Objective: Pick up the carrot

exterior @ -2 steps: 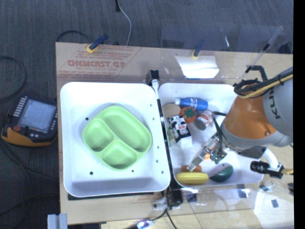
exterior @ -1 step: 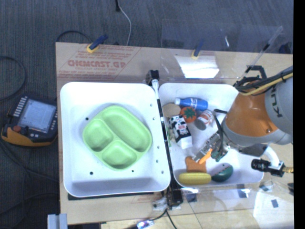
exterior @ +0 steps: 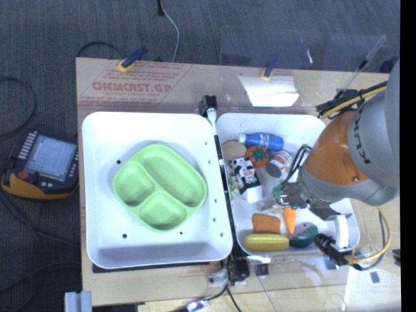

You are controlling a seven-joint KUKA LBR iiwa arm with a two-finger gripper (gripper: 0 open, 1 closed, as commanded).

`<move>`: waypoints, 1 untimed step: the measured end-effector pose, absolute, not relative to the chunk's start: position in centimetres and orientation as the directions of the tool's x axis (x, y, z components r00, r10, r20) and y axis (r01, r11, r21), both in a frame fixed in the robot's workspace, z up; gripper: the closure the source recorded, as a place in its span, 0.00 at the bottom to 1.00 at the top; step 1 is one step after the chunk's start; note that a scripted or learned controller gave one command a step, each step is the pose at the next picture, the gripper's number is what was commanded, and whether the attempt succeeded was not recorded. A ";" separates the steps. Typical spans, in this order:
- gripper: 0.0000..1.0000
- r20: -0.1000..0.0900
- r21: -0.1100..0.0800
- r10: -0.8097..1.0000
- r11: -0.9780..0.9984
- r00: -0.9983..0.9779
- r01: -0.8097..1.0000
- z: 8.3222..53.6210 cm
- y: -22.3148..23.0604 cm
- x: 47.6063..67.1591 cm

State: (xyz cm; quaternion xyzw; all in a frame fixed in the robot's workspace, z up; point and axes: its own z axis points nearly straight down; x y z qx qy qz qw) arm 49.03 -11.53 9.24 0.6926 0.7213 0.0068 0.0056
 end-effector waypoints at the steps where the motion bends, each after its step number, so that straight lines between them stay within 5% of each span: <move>1: 1.00 0.001 0.015 0.999 0.043 -0.043 0.999 10.1 -11.5 49.0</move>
